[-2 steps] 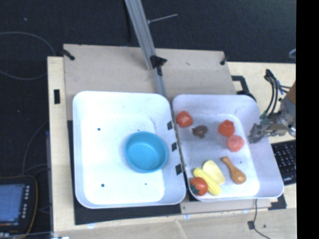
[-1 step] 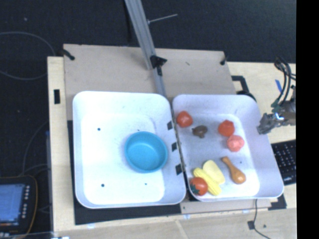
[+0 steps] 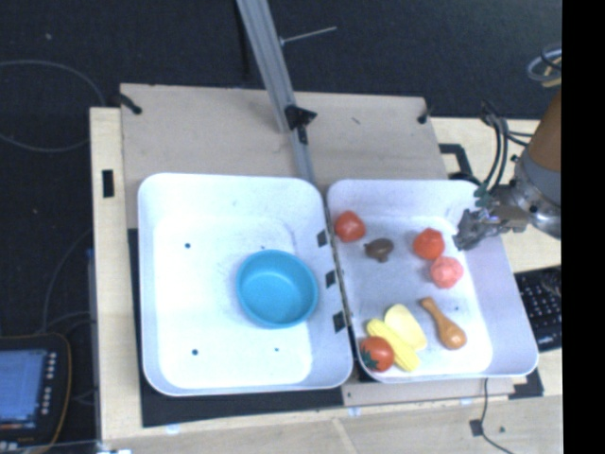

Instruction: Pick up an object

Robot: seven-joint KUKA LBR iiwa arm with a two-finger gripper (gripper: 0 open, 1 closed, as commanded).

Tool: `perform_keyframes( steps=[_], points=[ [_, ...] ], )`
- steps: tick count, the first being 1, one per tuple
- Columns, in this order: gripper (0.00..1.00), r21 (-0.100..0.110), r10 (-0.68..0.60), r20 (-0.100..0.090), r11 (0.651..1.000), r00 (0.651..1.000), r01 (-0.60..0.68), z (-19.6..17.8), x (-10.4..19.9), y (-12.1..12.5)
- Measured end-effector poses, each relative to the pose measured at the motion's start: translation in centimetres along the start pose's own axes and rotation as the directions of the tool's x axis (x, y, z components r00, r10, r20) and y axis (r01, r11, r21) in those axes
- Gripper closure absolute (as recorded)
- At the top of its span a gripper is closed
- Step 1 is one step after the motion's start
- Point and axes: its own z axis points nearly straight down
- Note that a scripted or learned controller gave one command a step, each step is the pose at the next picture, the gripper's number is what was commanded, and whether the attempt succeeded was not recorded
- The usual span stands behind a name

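— Camera view: what is the pincer [image 3: 470,232] doing?
— It is hanging over the right bin [image 3: 492,348], carrying nothing; I cannot tell how open. Next, it needs dropping onto the red ball [image 3: 428,244] just beside it.

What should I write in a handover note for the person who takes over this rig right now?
Gripper: over the right bin's right side, near its upper corner, with nothing visibly between its fingers. Whether they are open or shut cannot be told.
Right bin: two red tomato-like pieces, a pink ball, a small brown piece, a yellow piece with a red piece beside it, and an orange-brown drumstick shape.
Left bin: a blue bowl.
Done: nothing picked up yet.
Left: grasp one object and lift it; the pink ball and the nearer tomato piece lie closest to the gripper.
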Motion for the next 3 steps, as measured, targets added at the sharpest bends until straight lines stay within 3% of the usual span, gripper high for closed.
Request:
perform_keyframes(
  steps=[1, 3],
  points=[
    [1.0, -0.006, -0.001, 0.002, 1.0, 1.0, 0.001, 0.2, 4.9, 2.6],
    [1.0, -0.002, 0.0, 0.001, 1.0, 1.0, 0.0, 1.0, 15.6, 5.0]
  ],
)
